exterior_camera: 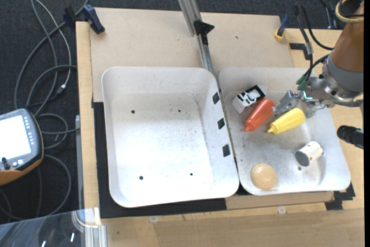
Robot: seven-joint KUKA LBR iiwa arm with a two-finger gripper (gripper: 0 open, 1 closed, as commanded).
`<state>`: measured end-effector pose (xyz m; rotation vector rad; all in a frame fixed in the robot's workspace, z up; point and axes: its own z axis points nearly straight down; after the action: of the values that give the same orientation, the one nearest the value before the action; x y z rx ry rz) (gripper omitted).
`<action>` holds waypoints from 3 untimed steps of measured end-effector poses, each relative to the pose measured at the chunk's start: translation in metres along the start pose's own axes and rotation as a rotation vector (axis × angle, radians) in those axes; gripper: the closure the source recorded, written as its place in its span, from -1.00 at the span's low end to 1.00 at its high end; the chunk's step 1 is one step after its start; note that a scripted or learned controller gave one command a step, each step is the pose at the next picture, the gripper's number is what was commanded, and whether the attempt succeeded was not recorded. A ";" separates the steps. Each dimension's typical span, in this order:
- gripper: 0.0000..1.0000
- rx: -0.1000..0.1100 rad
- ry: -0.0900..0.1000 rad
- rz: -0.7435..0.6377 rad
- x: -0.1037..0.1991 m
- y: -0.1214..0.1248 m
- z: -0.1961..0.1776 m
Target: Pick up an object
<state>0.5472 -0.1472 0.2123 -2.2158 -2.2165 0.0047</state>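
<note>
White bins: two, side by side (156,136) (329,179); orange-red bottle (258,114): one; yellow bottle (286,121): one; black-and-white box (248,98): one; tan ball (264,176): one; small white cup (310,153): one; blue clamps on the bench: two (92,17) (282,27); handheld control pendant (17,144): one.

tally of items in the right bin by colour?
Black-and-white: 1, box
Orange-red: 1, bottle
Yellow: 1, bottle
White: 1, small cup-like piece
Tan: 1, ball
Total: 5
</note>
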 end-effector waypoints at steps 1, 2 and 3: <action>-1.00 -0.006 -0.001 0.000 0.000 0.001 -0.003; -1.00 0.001 0.000 0.001 -0.001 0.005 0.059; -1.00 0.000 0.000 0.000 -0.002 0.002 0.102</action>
<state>0.5486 -0.1485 0.1101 -2.2161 -2.2158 0.0052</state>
